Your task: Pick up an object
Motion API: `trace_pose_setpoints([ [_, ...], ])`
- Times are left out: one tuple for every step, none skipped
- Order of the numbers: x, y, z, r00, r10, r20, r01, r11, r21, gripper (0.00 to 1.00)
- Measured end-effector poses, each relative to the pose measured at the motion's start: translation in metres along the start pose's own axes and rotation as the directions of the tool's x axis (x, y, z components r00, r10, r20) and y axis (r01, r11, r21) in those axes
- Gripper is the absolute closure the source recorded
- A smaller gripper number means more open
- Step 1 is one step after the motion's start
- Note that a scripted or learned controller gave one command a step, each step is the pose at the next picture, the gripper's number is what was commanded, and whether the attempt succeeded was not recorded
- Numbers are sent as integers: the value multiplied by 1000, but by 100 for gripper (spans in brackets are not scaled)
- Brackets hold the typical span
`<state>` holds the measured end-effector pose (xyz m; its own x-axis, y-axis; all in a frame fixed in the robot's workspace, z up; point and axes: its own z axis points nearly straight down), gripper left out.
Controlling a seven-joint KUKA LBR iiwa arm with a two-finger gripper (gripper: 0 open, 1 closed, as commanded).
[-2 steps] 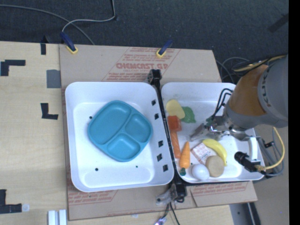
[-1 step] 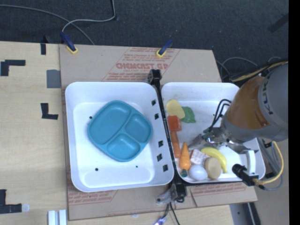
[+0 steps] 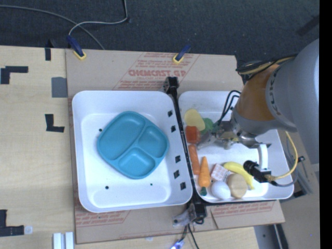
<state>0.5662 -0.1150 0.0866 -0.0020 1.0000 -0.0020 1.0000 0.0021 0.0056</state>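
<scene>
Presently the arm (image 3: pixel 280 95) reaches in from the right over the right bin (image 3: pixel 277 191), its orange band above the wrist, and the hand (image 3: pixel 220 135) sits low inside that bin near its middle. Whether the hand is open or closed cannot be told, since the wrist covers it from above, and nothing can be seen held in it. Just left of the hand lie a yellow piece (image 3: pixel 194 119), a green piece (image 3: pixel 208 124) and a small orange-red block (image 3: pixel 192 134), all close against the bin's left wall. Below and left of the hand, two carrots (image 3: pixel 204 171) lie side by side along the same wall. Below the hand, toward the bin's near edge, a banana (image 3: pixel 238 171) rests beside a pink-and-white item (image 3: pixel 218 172), with a white egg (image 3: pixel 221 190) and a tan rounded item (image 3: pixel 237 186) touching each other. Well left of the hand, the left bin (image 3: pixel 85 191) holds a blue divided plate (image 3: pixel 133 144). Both bins rest on the counter (image 3: pixel 31 154).
</scene>
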Motion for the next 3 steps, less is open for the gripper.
trace_pose_setpoints([
  [16,63,-27,1000,0,-1,0,1000,5,0],
  [7,103,1,1000,0,0,0,1000,4,0],
  [7,103,-10,1000,-2,2,2,1000,2,100],
])
